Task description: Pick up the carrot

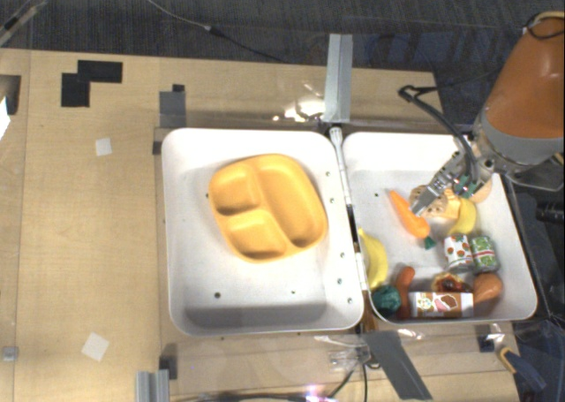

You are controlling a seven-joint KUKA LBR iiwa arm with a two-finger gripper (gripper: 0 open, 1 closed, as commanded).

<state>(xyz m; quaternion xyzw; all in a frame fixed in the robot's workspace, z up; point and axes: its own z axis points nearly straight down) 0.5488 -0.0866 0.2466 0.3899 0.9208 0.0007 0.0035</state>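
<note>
**Gripper low over the right bin, its tips just beside the carrot**

You are looking down at a slant on a wooden bench (79, 241) that bears two shallow white bins side by side. The left bin (190, 303) holds a yellow divided plate (265, 206), lying tilted near the bin's middle, with three compartments showing.

The right bin (388, 162) holds the clutter. The carrot (408, 215), orange and slim, lies on the bin floor left of centre, running slantwise from upper left to lower right, with a small green bit at its lower end. Along the bin's left wall lies a banana (376, 259). Near the front edge you find a dark green item (385, 300), a reddish-brown sausage-shaped piece (403, 278), a flat printed box (440, 303) and a brown rounded item (487, 285). Above these sits a small printed carton with red and green marks (470, 252), and above that a pale yellow piece (463, 212).

The arm enters from your right, with the orange band (534, 73) large in the upper right corner. The gripper (430, 195) reaches down and leftward into the right bin, its metal fingertips just beside the carrot's right side, near its upper half. I cannot tell how far apart the fingers stand, nor whether they touch the carrot. Nothing is plainly seen between them.
</note>
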